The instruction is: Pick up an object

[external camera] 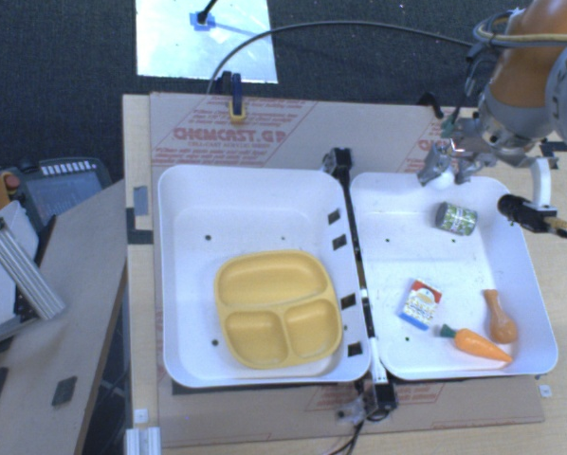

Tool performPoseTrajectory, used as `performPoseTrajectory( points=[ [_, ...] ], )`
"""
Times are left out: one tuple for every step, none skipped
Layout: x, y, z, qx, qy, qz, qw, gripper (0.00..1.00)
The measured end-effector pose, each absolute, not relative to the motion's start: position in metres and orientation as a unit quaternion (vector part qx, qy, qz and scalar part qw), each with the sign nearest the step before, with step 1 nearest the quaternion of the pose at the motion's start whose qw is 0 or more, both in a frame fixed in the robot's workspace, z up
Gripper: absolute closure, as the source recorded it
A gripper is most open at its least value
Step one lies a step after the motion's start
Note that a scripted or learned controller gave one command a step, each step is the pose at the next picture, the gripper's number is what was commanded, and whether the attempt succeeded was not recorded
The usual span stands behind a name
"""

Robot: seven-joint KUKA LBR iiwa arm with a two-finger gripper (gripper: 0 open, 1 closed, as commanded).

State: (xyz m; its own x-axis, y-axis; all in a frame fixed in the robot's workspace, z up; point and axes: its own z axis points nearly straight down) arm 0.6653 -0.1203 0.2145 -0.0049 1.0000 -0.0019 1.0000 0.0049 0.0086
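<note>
My pincer (pixel 451 167) hangs parted and empty over the right bin's (pixel 530 282) far edge, so I should settle squarely over the green can (pixel 455 218) lying just beside it before closing.

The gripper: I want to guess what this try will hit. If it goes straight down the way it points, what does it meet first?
Probably the bare floor of the right bin near its far rim. The gripper hangs up-left of the green can, apart from it, though depth is unclear from this slant.
</note>
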Motion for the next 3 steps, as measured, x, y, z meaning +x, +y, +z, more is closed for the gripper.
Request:
performPoseTrajectory(
  points=[
    [0.667, -0.120, 0.269, 0.705, 0.709, 0.0023, 0.003, 1.00],
    [0.644, -0.072, 0.251, 0.704, 0.710, 0.0001, -0.001, 1.00],
    [0.621, -0.022, 0.235, 0.704, 0.710, 0.0000, -0.001, 1.00]
  ],
)
